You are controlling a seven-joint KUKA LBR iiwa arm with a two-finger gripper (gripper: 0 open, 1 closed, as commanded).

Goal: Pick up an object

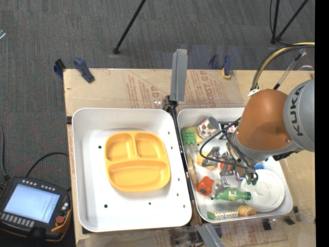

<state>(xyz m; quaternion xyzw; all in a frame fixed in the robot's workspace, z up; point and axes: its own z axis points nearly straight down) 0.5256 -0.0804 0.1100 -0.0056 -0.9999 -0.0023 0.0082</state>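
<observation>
My gripper (225, 178), its state one I cannot tell, hangs over the cluttered right bin (288, 206) just above the green bottle (232, 194); I should descend squarely across its narrow body, clear of the orange block (205, 185).

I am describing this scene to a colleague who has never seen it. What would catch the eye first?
First the yellow divided tray, lying alone in the left bin. Next the grey arm with its orange band, reaching in from the right and hanging over the right bin. Beneath it sits a clutter of small things, among them a green bottle, a white plate and a small red object.
</observation>
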